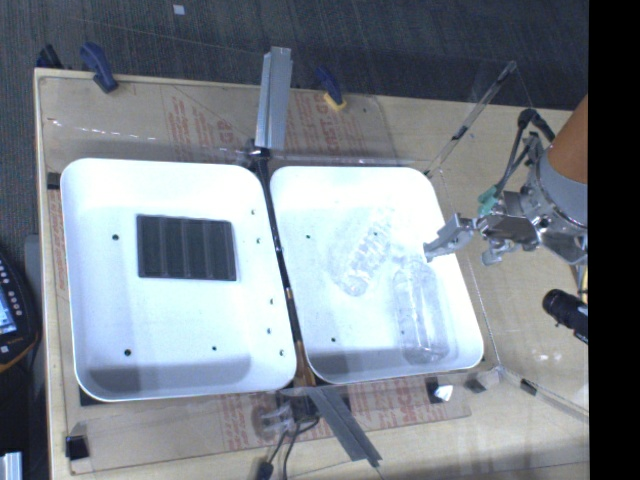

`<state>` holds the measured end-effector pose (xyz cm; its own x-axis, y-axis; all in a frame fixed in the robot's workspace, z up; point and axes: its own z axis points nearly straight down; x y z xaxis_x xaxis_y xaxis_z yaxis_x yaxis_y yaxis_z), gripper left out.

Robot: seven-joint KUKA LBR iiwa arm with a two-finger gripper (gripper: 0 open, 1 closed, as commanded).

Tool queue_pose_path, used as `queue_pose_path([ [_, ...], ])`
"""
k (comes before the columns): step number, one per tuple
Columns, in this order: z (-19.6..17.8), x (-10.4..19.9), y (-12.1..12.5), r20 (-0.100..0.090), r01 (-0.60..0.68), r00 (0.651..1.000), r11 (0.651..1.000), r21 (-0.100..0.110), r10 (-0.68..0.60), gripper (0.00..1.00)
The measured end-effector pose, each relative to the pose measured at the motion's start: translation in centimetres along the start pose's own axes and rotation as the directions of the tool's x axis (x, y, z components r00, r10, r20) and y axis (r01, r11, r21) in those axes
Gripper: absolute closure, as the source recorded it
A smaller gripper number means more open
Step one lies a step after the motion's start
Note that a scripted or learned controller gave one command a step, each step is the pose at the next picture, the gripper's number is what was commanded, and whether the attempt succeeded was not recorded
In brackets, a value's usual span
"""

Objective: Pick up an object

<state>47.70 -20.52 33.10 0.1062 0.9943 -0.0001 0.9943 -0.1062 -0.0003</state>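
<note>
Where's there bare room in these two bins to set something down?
Left bin: open white floor all around the dark grille. Right bin: its left strip and near-left corner are free; two clear plastic bottles crowd the middle and right, near the claw.

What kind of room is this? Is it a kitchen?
Probably a robot lab, not a kitchen. A robot arm reaches over two white bins clamped to a wooden bench, and clear plastic bottles lie ready for picking.

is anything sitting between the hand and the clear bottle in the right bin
Nothing visible does. The hand sits at the right bin's right rim, and the clear bottle lies just below and left of it on the bin floor. A second clear object lies further left, off that line.
</note>
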Motion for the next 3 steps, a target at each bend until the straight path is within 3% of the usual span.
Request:
queue_pose_path([
  [1, 1.6, -0.1, 0.0, 0.000, -0.062, 0.998, 0.998, 0.001, 0.062, 0.00],
  [3, 0.4, 0.0, 0.0, 0.001, -0.015, 1.000, 1.000, -0.001, 0.015, 0.00],
])
